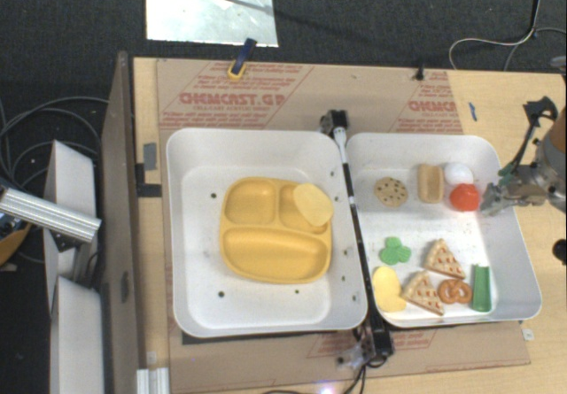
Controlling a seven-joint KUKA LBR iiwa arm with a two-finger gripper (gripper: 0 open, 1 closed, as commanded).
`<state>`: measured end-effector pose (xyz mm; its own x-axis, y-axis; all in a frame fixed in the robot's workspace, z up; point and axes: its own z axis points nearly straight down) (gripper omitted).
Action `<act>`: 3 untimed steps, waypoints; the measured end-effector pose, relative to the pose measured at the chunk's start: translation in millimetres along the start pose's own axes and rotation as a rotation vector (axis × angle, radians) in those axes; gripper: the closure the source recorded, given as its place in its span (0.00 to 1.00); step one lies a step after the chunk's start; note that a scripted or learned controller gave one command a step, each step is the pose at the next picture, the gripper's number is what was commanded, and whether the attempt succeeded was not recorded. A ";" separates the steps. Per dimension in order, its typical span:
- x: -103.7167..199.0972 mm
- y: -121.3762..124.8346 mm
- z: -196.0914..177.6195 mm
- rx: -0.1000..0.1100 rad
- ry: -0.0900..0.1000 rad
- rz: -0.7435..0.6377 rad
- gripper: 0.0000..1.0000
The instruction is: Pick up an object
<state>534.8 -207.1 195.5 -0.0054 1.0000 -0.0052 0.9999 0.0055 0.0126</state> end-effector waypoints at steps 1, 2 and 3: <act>19.5 40.0 0.2 0.007 0.005 -0.003 1.00; 18.0 37.8 0.7 0.010 0.005 0.001 0.00; 17.8 72.2 85.2 0.007 0.003 0.004 0.00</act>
<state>607.9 -189.4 111.1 -0.0010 1.0000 -0.0018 1.0000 0.0010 0.0054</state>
